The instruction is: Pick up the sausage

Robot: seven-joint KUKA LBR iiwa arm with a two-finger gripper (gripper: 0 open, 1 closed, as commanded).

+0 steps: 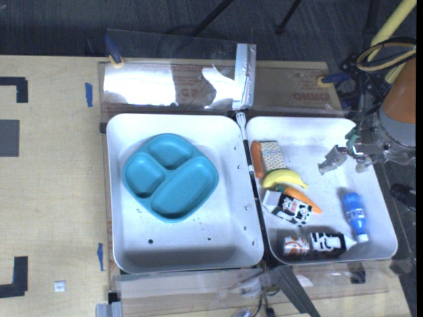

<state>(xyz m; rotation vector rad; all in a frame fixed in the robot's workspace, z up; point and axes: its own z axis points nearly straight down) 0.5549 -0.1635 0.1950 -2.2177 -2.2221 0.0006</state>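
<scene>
Pincer (345, 158) apart from sausage (256, 159); sausage long axis near-to-far.

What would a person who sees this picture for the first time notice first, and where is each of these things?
The eye falls first on the blue divided plate, alone in the left bin. Next comes the crowded right bin: a yellow banana near its left wall, an orange-red sausage just above it beside the wall, and a blue bottle toward the right. The gripper is over that bin's upper right part.
</scene>
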